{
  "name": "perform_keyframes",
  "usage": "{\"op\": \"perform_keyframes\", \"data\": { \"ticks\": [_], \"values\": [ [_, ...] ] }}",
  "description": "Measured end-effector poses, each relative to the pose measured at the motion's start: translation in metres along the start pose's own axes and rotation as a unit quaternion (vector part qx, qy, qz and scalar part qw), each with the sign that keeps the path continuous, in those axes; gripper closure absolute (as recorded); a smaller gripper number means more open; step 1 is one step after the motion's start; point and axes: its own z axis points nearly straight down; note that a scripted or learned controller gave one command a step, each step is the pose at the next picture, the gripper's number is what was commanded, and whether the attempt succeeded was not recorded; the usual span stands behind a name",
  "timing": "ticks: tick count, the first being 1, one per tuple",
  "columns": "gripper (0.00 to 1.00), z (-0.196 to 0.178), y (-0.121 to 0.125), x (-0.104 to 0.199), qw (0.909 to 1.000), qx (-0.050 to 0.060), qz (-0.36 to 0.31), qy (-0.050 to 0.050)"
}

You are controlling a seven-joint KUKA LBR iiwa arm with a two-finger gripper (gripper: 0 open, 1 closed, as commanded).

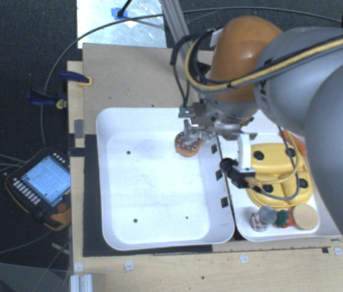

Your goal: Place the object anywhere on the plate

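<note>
Tan worktop [129,78], flat and matte, on dark carpet [13,35]. Near edge: black strip [147,248] under the left bin [153,230], smooth white plastic with rounded corners. Right bin [241,227] holds a yellow plate [269,157], glossy, with dark spots. Small round brown object [188,146] at the left bin's far right corner, directly under the jaws [191,131]; their state cannot be told. Long axis unclear. Handheld screen [42,184] on the floor at left.
</note>
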Motion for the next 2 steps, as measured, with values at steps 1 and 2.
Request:
{"op": "perform_keyframes", "data": {
  "ticks": [1,2],
  "values": [
    [1.00,-0.0019,0.0055,0.0494,1.0000,-0.002,0.000,0.000],
    [0.00,-0.0014,0.0054,0.0461,1.0000,-0.001,0.003,-0.001]
  ]
}}
